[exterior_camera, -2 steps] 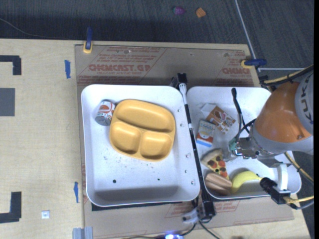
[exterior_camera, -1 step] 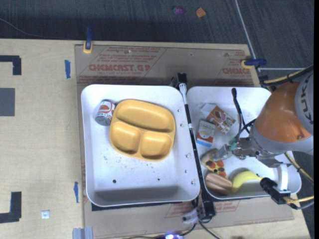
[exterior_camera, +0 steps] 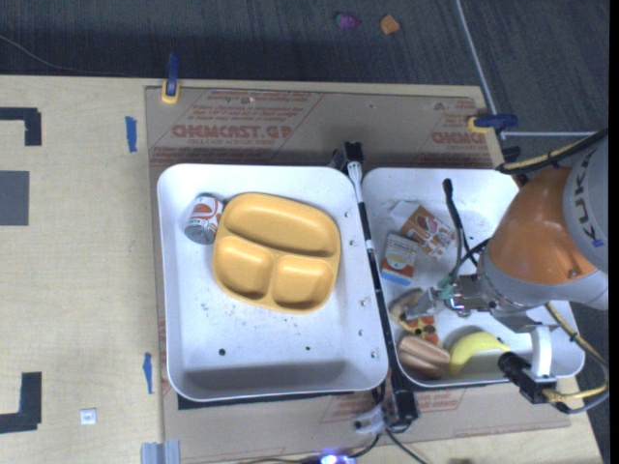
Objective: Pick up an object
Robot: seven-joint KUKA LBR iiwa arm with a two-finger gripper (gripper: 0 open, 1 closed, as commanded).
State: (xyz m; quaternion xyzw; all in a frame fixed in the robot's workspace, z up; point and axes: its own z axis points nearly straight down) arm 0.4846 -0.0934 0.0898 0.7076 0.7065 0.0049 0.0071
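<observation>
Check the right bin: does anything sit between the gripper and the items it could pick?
Nothing visible does. The gripper is down among the right bin's clutter, beside a yellow banana-like item and a brown bun-shaped piece. The small packets lie further back, unobstructed.

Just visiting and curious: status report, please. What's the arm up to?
End effector down in right bin, among clutter. Nothing seen gripped yet. Banana and hot dog lie close by. Yellow tray and can in left bin.
</observation>
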